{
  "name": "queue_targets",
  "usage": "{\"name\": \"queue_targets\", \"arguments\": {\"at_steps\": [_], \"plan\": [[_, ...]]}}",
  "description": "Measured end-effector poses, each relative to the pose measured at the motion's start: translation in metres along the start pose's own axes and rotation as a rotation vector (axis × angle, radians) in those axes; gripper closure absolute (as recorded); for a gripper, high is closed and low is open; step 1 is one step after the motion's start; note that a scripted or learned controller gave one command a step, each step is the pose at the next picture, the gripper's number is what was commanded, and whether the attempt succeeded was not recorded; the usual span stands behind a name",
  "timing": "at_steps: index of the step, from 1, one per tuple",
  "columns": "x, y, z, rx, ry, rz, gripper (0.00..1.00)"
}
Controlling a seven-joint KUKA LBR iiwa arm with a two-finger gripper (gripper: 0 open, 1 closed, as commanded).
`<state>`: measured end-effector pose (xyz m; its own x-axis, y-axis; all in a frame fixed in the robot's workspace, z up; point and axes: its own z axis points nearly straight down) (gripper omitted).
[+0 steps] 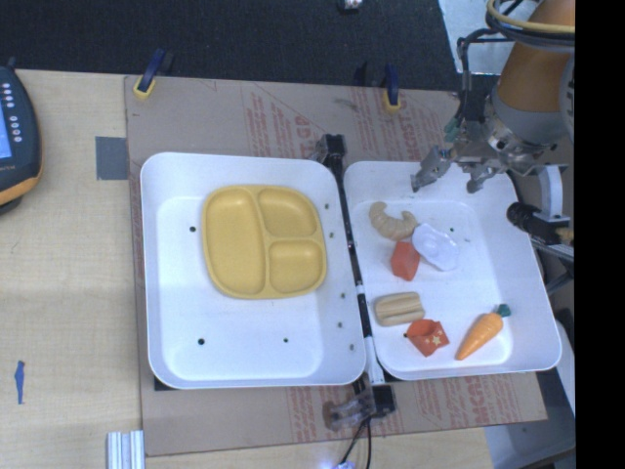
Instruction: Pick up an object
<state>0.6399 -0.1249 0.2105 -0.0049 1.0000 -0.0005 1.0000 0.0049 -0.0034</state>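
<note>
A: So, how far along is the pick?

B: Barely begun, I'd judge. The claw (456,175) hangs over the far edge of the right bin (532,291), fingers spread, nothing between them.

A: And the objects?

B: All lying in the right bin. Take the red block (405,260) as the marker. Just beyond it lies a tan curved piece (392,223), looks like a croissant. Touching its right side is a pale, whitish lump (436,246); I can't tell what that one is. Nearer the camera sits a tan roll (398,308), and past that, near the bin's front edge, a second red piece (427,336) with a carrot (480,334) just to its right.

A: What's closest to the claw?

B: The croissant and the white lump, both between the claw and the red block. None is touched.

A: The left bin (171,291)?

B: It holds a yellow divided plate (264,239), well apart from the claw.

A: So what's left?

B: Everything, as far as I can see: settle over one object, descend, close on it, lift. The croissant, lump and red block crowd together, so a grip there may catch a neighbour. The carrot lies freer.
</note>
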Motion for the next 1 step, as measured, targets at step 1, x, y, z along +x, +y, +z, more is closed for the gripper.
{"name": "queue_targets", "arguments": {"at_steps": [1], "plan": [[0.0304,-0.0081,0.1256,0.009,0.002,-0.004,0.00]]}}
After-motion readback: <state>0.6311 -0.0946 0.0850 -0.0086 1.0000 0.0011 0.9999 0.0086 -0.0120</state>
